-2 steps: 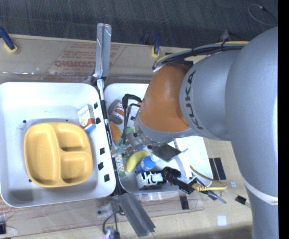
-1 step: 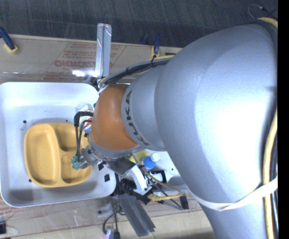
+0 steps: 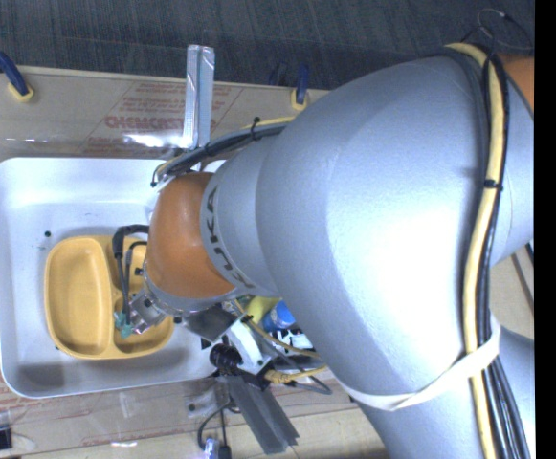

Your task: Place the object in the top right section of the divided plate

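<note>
Arm [image 3: 373, 218] covers most of the bin [image 3: 19, 189]. Yellow plate [image 3: 78, 295] lies under and left of the gripper [image 3: 127, 321]. Small teal object [image 3: 122, 326] at the tips, over the plate's edge; held or not, cannot tell. Probably light, stiff; pinch across its width.

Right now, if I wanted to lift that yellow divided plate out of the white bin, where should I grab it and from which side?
Probably the plate's left outer rim, coming straight down from above. That raised edge is thin enough to pinch and lies bare, with white bin floor beside it. The right side sits under the arm and the gripper.
</note>
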### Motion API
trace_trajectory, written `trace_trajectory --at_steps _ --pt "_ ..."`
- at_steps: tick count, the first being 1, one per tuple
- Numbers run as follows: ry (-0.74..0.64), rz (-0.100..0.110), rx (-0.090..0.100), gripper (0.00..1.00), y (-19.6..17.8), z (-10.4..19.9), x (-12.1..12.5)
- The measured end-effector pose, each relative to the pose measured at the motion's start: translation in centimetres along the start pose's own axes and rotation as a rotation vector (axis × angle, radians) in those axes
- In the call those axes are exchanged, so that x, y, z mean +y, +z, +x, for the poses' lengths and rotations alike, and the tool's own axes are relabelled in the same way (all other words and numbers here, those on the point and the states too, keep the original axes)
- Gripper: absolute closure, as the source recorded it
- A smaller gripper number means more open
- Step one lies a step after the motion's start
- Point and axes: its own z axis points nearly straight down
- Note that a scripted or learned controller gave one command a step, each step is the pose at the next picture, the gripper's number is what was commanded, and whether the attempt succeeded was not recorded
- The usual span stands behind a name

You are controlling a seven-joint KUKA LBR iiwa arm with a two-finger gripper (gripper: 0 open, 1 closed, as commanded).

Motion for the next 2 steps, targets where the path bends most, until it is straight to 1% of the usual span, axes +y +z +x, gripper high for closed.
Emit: trace_trajectory --at_steps 1,2 --pt "-0.004 0.004 0.002 1.00 -0.9 0.0 -0.1" --pt "-0.082 0.009 0.002 1.00 0.0 -0.4 3.9"
